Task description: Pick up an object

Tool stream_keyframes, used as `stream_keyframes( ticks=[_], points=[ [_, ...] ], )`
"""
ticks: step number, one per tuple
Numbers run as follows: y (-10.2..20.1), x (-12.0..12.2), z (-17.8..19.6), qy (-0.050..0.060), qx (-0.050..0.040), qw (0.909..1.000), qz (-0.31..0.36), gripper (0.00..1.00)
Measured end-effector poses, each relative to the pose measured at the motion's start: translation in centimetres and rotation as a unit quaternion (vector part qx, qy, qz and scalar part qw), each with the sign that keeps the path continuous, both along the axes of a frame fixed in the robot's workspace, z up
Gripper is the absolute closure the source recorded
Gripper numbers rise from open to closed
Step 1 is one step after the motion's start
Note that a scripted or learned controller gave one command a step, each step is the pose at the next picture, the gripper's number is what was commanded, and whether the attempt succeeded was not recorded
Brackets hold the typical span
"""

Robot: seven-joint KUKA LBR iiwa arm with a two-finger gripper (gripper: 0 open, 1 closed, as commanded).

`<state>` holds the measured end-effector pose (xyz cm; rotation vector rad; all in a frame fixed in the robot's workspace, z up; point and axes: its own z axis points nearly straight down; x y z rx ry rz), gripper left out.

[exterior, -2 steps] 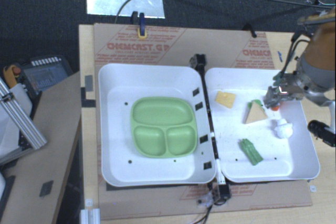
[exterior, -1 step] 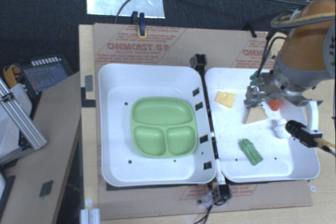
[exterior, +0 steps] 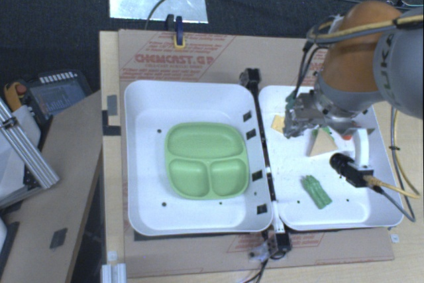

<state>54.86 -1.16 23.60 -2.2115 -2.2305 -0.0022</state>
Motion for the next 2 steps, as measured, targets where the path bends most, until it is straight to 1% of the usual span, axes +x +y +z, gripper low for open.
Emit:
stream_keyframes(
  ticks=[1, 2],
  points=[
    [6.1, 0.7, 0.6, -0.001, 0.0005, 1.0, 0.001, 1.0],
    [11.4, 1.4, 1.0, -0.001, 0.0007, 1.0, 0.001, 1.0]
  ],
)
